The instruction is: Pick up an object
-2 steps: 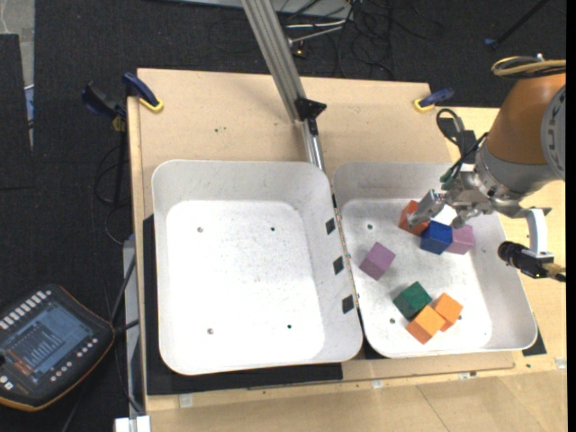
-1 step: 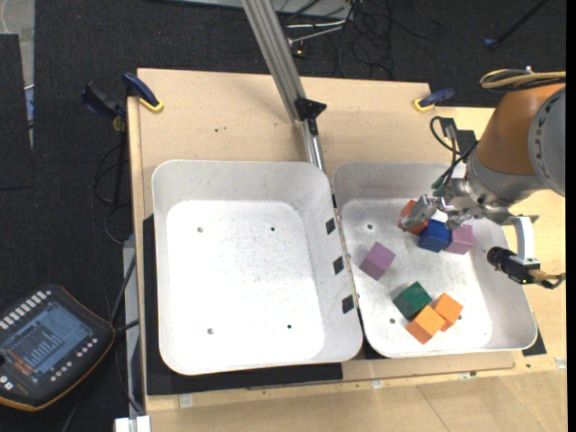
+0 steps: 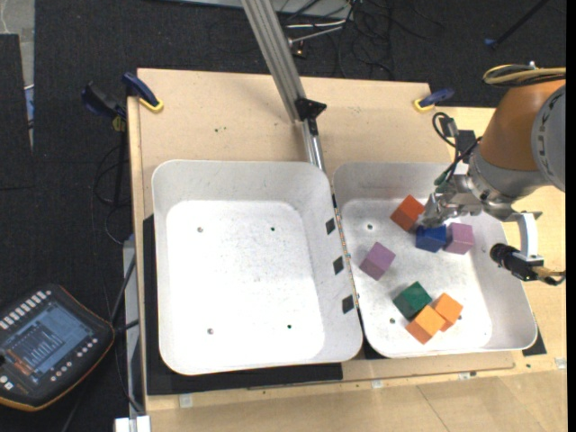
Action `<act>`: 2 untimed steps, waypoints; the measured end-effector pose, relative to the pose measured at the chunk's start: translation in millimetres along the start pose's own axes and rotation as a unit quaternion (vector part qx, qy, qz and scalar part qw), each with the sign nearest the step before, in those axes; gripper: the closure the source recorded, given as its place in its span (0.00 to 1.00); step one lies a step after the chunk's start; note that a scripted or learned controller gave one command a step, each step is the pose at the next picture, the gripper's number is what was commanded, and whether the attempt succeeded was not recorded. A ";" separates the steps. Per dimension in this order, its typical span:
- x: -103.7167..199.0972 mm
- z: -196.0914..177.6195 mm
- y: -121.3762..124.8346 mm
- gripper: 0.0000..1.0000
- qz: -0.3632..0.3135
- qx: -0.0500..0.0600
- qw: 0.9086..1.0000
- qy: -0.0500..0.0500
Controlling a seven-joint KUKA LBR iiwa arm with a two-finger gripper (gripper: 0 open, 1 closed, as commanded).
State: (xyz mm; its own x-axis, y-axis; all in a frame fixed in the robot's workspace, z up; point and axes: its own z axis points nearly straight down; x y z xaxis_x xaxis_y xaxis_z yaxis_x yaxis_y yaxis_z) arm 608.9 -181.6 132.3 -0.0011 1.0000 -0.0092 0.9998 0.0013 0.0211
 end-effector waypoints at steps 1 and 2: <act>0.1 -55.3 -7.3 1.00 0.000 0.007 1.000 0.004; -0.6 -107.1 -4.5 1.00 -0.001 0.007 1.000 0.003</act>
State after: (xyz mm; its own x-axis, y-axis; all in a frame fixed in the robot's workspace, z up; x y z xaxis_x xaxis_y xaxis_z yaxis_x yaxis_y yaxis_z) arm 602.1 -181.3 239.3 -0.0027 1.0000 -0.0027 1.0000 0.0027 0.0075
